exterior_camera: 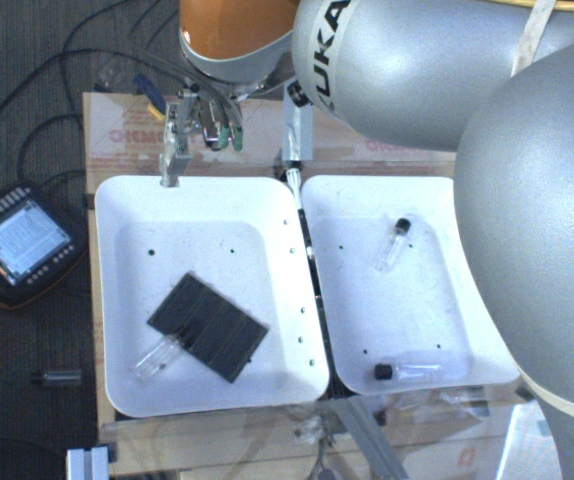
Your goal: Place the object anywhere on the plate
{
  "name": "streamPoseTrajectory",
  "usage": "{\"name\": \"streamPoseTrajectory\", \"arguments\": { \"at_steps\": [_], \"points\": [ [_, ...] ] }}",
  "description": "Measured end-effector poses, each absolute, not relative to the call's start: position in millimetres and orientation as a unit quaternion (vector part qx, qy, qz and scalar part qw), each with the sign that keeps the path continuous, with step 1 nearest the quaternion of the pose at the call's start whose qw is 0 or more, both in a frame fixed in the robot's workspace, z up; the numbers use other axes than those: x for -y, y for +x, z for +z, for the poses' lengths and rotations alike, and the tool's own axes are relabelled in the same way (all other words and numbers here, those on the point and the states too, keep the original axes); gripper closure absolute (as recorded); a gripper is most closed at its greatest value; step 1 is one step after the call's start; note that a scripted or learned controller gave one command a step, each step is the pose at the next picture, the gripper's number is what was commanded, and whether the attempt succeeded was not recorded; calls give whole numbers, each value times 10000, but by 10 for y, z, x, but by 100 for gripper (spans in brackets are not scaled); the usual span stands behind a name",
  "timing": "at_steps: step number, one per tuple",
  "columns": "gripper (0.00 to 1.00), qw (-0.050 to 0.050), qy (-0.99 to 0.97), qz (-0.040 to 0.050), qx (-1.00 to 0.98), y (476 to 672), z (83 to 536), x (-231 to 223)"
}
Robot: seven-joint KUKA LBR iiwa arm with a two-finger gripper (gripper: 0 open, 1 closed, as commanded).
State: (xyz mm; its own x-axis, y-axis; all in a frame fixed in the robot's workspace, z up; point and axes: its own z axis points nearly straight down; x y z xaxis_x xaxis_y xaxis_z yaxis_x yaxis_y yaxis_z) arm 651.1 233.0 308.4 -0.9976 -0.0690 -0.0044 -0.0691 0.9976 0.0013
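The jaws (189, 138) are being held above the left bin's (117, 298) far rim, seemingly empty; their state cannot be told. A clear vial (157, 357) is lying touching the dark plate's (208, 326) near-left edge. A descent there is being called for.

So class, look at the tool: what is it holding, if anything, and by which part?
Nothing shows between its fingers. The tool hangs above the left bin's back rim.

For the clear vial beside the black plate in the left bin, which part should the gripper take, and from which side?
Grip the vial at mid-body, coming straight down from above. It lies flat and slanted, one end touching the plate's lower-left edge, so set the fingers across its narrow width, not along its length. The gripper is above the bin's far rim.
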Motion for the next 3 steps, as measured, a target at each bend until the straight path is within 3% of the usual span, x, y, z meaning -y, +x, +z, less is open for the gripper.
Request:
{"name": "streamPoseTrajectory", "arguments": {
  "at_steps": [1,2,3],
  "points": [
    [100,30,-3095,19,-9509,6687,3400,-2341],
    [100,37,-4973,23,-8676,6684,4359,-2348],
    [100,70,-4973,58,-8676,6685,4463,-2370]
  ]
}}
